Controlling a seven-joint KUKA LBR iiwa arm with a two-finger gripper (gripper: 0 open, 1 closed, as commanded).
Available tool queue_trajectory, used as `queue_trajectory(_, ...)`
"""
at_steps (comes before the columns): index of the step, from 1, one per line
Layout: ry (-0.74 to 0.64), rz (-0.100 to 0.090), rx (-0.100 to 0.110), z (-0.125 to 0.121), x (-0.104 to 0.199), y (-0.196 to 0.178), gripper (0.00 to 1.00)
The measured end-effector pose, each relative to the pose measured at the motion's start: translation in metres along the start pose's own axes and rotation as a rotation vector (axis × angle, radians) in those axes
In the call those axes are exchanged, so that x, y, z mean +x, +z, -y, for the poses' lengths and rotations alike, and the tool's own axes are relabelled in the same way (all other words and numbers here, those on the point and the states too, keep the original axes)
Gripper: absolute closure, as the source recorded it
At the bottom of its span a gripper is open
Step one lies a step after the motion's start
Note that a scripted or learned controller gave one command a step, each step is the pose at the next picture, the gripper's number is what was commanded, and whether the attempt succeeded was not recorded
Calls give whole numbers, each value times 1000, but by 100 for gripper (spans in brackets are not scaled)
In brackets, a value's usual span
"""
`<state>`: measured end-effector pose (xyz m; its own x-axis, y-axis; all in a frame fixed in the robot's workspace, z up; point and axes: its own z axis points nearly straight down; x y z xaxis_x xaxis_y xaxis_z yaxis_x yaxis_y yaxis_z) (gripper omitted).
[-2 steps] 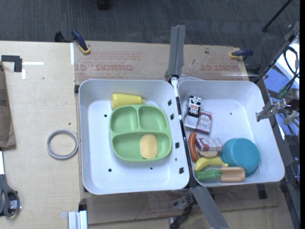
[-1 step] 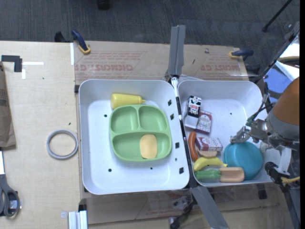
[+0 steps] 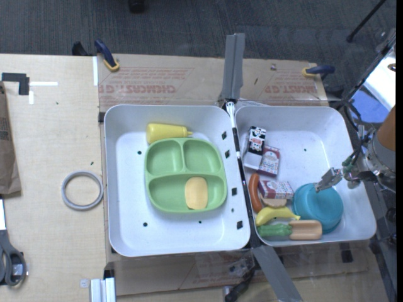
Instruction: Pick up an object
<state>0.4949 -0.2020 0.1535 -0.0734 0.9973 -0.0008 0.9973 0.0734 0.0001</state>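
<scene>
Gripper (image 3: 329, 180) just above blue bowl (image 3: 318, 206) rim; finger state unclear, can't tell.

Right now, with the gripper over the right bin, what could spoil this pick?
1. The gripper hangs at the blue bowl's rim; the curved, smooth edge may slip from the fingers.
2. The banana, green toy and tan block crowd the bowl's left and near side, so a descent there could shove them or catch two at once.
</scene>
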Motion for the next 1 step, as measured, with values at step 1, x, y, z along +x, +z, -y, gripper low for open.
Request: queue_trajectory(1,0,0,0,0,0,0,0)
